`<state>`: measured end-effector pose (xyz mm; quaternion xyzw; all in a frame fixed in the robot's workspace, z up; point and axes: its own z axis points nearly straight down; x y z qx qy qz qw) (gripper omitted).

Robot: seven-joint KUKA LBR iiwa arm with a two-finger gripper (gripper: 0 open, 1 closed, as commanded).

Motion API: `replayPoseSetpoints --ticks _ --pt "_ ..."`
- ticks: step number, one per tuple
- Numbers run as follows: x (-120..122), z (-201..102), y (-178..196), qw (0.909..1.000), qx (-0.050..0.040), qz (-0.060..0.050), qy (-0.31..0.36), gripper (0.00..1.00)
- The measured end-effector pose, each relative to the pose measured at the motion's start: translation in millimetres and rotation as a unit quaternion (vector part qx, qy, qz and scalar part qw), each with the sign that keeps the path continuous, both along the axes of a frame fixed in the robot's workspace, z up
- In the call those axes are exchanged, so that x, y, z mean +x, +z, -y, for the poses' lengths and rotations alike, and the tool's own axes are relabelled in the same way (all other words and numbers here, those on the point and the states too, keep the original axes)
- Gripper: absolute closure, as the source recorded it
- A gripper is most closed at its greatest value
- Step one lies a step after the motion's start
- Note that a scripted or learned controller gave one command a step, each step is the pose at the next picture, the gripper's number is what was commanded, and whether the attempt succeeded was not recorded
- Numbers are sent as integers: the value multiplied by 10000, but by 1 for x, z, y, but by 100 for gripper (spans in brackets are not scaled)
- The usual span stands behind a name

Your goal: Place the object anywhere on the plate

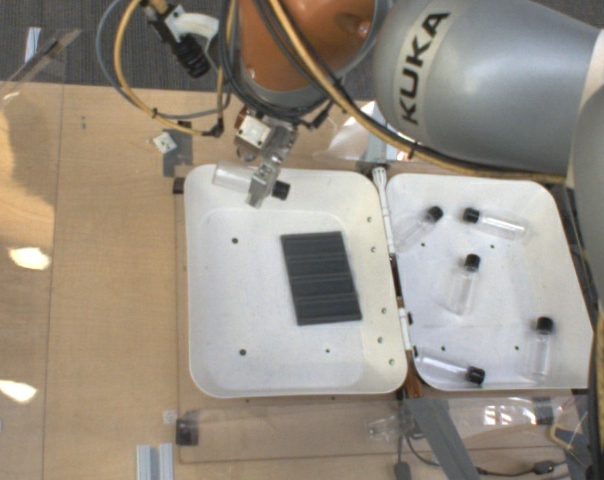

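A dark grey ribbed plate (322,278) lies flat in the middle of the left bin (217,358). My gripper (261,182) hangs over that bin's far left corner, up and to the left of the plate. It is shut on a clear vial (230,176) with a black cap. The vial lies crosswise between the fingers (272,160), with its glass body sticking out to the left and its cap to the right. A clear gap of white bin floor separates the vial from the plate.
The right bin (557,203) holds several more clear vials with black caps, such as one vial (466,280) near its middle. The arm's big grey body and orange band (302,18) cover the far side of both bins. Yellow cables (122,48) loop at the far left.
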<state>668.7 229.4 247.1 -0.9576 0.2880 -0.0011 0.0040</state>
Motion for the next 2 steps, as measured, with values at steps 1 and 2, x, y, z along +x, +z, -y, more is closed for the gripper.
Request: replayPoseSetpoints --ticks 1,2 --pt "-1 -7 107 9855 -10 15 1697 100" --pt "-33 -7 2 9990 -8 -12 -444 100"
